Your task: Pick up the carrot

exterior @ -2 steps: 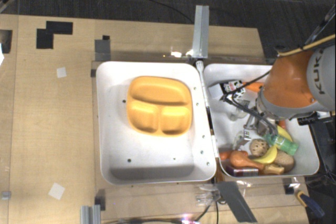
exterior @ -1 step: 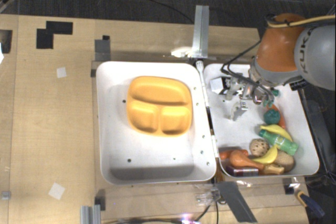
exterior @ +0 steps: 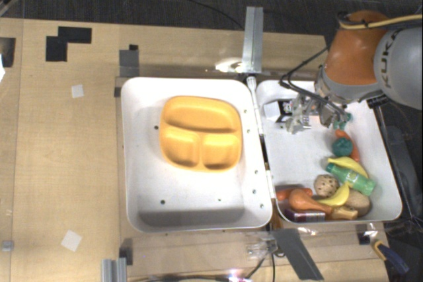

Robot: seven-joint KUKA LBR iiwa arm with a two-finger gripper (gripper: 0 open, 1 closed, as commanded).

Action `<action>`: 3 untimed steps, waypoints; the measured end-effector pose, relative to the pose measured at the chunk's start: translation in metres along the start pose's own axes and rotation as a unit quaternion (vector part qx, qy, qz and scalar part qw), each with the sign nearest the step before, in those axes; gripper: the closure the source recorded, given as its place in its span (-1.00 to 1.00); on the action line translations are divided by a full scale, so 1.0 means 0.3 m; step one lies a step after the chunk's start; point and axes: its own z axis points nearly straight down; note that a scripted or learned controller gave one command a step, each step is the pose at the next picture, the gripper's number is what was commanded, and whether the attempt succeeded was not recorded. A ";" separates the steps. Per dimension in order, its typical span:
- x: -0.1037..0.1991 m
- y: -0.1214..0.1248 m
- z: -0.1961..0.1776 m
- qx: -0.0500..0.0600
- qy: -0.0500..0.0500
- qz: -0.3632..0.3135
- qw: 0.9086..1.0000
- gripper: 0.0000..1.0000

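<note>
The carrot [exterior: 349, 147], orange with a green end, lies near the right wall of the right bin [exterior: 291, 162], partly tucked under a banana. My gripper [exterior: 310, 119] hangs over the back half of that bin, up and to the left of the carrot and apart from it. I see nothing held in it. The grey arm with its orange band [exterior: 353, 56] reaches in from the right and hides the bin's back right corner.
A banana [exterior: 347, 165], a green bottle [exterior: 350, 178], a speckled ball [exterior: 324, 185] and an orange gourd-like toy [exterior: 303, 199] crowd the right bin's front. A yellow divided tray [exterior: 198, 132] sits in the left bin [exterior: 142, 162]. A metal post [exterior: 253, 36] stands behind the bins.
</note>
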 end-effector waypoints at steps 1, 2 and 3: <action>0.128 0.026 0.041 -0.001 0.000 -0.235 0.972 1.00; 0.163 0.066 0.039 -0.001 0.000 -0.391 0.920 1.00; 0.315 0.039 0.034 0.000 -0.002 -0.466 0.885 1.00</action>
